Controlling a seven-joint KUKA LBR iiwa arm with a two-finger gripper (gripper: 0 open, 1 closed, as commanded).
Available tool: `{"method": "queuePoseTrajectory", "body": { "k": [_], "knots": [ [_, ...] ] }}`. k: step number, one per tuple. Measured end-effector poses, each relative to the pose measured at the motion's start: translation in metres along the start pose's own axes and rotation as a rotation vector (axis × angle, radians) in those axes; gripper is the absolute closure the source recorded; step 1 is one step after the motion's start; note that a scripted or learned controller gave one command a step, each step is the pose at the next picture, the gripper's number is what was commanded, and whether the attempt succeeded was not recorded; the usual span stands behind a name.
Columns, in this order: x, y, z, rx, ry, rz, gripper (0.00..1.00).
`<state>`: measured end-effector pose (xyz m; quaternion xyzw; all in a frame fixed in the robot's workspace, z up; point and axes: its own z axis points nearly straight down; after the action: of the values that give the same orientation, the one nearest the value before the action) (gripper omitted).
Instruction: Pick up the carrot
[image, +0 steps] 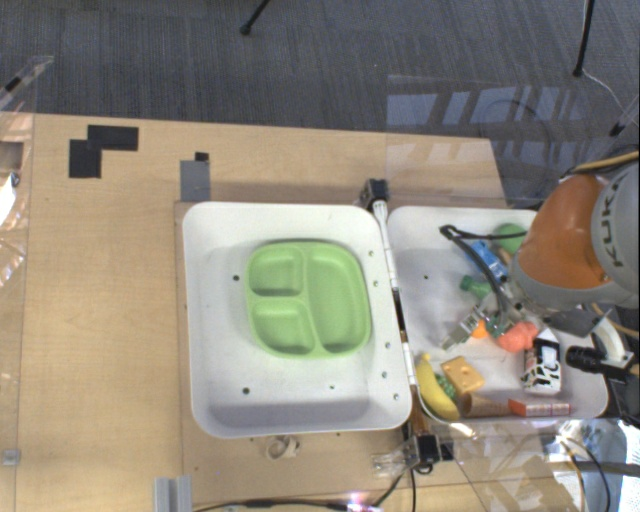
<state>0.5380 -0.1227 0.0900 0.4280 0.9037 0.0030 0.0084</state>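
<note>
Banana (437, 388) lay nearest, below the gripper (478, 327).
Carrot (516, 335) sat just right of its fingers; their spread was unclear.

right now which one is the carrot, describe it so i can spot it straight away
Look in the right bin, the one the arm reaches into, not the one holding the green plate. Near its middle, just below the orange-banded wrist, lies the carrot: a small orange-pink lump beside the gripper. The banana lower left is yellow and curved, and the cow to its right is black and white.
</note>
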Motion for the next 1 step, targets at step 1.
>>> {"method": "queuePoseTrajectory", "body": {
  "k": [1],
  "knots": [
    [-0.0013, 0.0046, -0.013, -0.008, -0.006, -0.009, 1.0]
  ]
}}
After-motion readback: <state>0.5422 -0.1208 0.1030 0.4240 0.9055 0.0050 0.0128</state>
